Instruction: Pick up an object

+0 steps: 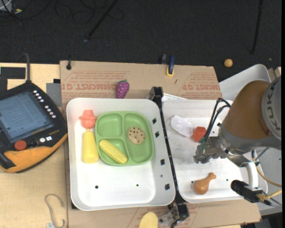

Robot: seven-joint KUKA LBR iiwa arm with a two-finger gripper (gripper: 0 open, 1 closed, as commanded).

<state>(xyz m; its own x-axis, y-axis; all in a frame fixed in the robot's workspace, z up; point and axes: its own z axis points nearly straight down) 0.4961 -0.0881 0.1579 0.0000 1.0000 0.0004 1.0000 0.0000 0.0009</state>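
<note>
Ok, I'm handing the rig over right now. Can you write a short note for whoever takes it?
Hand: low in the right bin, between the red piece and the toy chicken drumstick. Nothing visible between its fingers, and open or shut cannot be told from here.
Right bin also holds a crumpled clear wrapper.
Left bin: green divided tray with a corn cob and a cookie; yellow bottle with red cap beside the tray.
Done: nothing lifted yet.
Left: grasp and lift one object; the red piece and drumstick look nearest.
</note>
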